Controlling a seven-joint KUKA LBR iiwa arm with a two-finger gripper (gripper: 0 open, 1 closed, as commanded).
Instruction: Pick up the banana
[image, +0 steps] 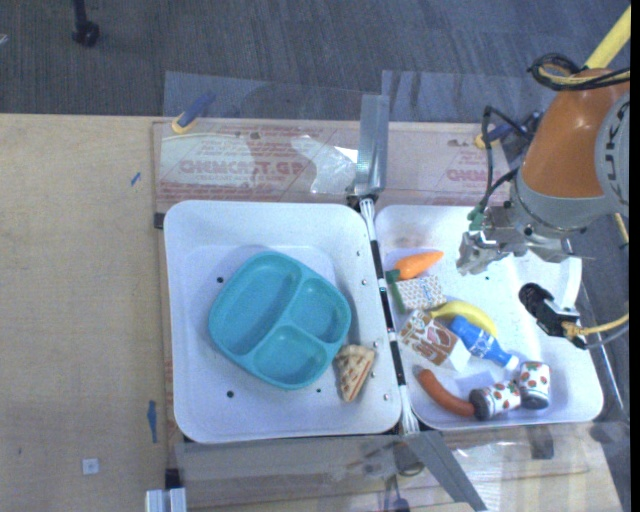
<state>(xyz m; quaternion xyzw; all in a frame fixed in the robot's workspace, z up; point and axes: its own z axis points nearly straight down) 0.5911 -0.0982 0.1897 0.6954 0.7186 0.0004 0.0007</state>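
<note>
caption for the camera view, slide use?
Gripper hovers over right bin, above the banana; blue plate in left bin.

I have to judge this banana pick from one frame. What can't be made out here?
- Gripper, camera view: too small and blurred, seen from above, to tell its finger state or height above the right bin.
- Banana: the blue bottle lies over part of it, hiding its lower side.
- Arm: cut off by the right and top edges.
- Carton beside the banana: print too small to read.
</note>
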